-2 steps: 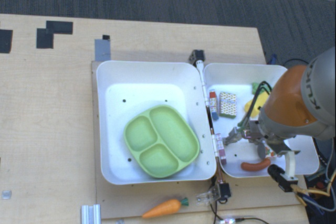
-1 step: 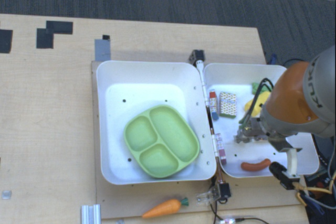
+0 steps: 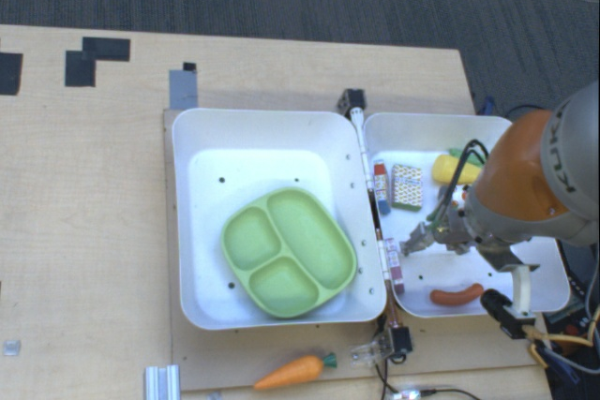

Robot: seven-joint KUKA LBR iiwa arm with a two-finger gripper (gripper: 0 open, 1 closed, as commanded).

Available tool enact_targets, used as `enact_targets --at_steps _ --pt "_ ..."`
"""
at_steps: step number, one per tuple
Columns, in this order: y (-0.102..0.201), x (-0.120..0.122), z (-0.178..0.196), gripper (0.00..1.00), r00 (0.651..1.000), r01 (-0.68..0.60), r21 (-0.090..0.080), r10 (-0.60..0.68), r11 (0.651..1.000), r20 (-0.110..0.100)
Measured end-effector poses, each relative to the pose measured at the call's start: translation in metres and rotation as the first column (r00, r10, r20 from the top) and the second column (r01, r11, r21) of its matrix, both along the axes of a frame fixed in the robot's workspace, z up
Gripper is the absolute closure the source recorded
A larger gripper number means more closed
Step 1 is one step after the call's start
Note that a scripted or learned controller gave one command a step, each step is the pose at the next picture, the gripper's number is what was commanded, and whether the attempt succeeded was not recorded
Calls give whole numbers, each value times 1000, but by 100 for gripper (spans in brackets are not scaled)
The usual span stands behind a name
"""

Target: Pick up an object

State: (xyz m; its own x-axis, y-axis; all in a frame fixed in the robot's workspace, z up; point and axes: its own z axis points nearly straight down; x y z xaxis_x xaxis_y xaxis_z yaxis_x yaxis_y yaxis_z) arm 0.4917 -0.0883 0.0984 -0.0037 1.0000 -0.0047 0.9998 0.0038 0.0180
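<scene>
Jaws (image 3: 419, 239) state unclear, R bin (image 3: 553, 295) — sausage (image 3: 457, 296), L bin (image 3: 187, 229) — green plate (image 3: 289, 250).

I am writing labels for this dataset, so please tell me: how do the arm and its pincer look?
The arm is grey, with a wide, rounded orange band above the wrist. A thin black cable loops along the band. Below it, the pincer is a small assembly of dull grey metal parts.
</scene>
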Motion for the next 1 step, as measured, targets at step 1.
enact_targets --at_steps 1 --pt "-5 83 -12 0 1000 -1 4 1 1000 -10"
